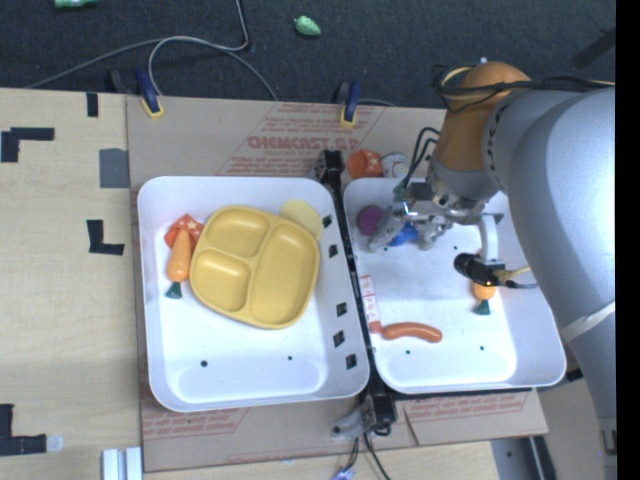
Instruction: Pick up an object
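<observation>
On the brown bench, the right white bin [520,353] holds a small blue toy [401,235]. The gripper [412,220] hovers just above it, ready to drop lower and grab.

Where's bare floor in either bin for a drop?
Left bin: front strip below the yellow tray. Right bin: middle patch between claw and hot dog, plus front right corner. Crowded: right bin's back, around the purple object.

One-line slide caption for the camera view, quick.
Claw low in right bin over purple and blue toys; yellow divided plate in left bin.
</observation>
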{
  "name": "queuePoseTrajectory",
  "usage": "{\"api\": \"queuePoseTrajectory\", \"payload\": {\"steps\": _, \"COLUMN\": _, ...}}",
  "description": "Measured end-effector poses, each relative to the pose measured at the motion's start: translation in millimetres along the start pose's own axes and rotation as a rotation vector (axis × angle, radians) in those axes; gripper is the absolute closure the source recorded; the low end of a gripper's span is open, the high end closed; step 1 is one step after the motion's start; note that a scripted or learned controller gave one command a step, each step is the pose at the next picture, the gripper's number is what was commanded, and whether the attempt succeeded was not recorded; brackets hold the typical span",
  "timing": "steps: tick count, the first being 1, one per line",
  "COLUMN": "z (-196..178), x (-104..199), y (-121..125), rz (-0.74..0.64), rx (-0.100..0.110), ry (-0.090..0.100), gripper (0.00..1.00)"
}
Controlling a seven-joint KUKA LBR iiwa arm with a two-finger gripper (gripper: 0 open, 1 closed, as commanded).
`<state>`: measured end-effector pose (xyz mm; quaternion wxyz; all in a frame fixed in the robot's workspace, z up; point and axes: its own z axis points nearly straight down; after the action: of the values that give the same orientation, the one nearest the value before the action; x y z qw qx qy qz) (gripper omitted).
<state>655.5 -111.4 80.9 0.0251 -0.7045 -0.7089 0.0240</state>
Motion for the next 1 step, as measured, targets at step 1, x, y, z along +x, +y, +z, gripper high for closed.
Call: {"api": "queuePoseTrajectory", "payload": {"steps": 1, "z": -0.4, "x": 4.4, "y": -0.5, "rz": 0.003, "rx": -0.001, "ry": -0.01, "gripper": 0.0}}
